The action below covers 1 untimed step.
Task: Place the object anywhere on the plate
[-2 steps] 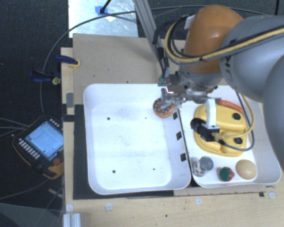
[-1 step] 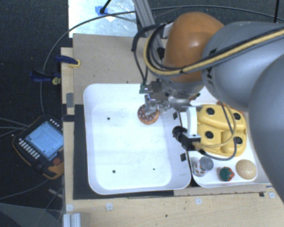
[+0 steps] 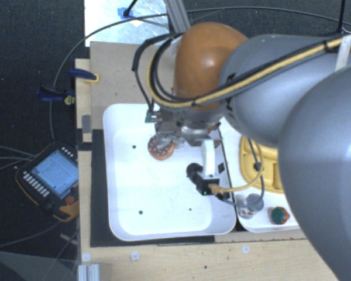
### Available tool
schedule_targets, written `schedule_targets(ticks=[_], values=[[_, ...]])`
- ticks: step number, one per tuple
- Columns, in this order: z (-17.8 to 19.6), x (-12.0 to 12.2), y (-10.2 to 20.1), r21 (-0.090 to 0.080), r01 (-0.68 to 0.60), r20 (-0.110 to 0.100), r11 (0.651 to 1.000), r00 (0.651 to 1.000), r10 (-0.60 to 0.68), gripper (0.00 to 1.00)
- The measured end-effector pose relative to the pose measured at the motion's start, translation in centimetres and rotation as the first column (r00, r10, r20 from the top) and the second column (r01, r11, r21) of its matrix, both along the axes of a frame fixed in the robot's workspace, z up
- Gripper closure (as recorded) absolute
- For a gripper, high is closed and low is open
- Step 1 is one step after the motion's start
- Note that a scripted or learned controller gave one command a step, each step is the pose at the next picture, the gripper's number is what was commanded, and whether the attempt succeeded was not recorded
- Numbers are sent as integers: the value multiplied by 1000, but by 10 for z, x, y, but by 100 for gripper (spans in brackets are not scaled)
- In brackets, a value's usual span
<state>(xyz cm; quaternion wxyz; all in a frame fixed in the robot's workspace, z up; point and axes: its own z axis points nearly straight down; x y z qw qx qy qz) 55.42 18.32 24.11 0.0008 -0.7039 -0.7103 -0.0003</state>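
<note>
The gripper (image 3: 164, 138) was lowered over the brown round object (image 3: 161, 149) in the left bin (image 3: 123, 215); finger state couldn't be told. Pickup stage, it seemed; the yellow plate (image 3: 269, 168) was to be reached next.

The arm (image 3: 269, 81) covers most of the right bin (image 3: 263, 224); the yellow plate (image 3: 253, 157) shows as a sliver by that bin's left wall. Gripper (image 3: 164, 134) tucked under the wrist, so finger state can't be read. Small brownish object (image 3: 161, 149) near left bin's (image 3: 123, 174) back edge, partly hidden, poss. round; too small to ID.
</note>
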Motion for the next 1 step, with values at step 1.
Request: schedule_targets(ticks=[1], values=[[0, 1, -3, -1, 5, 0, 1000, 1000, -5, 0]])
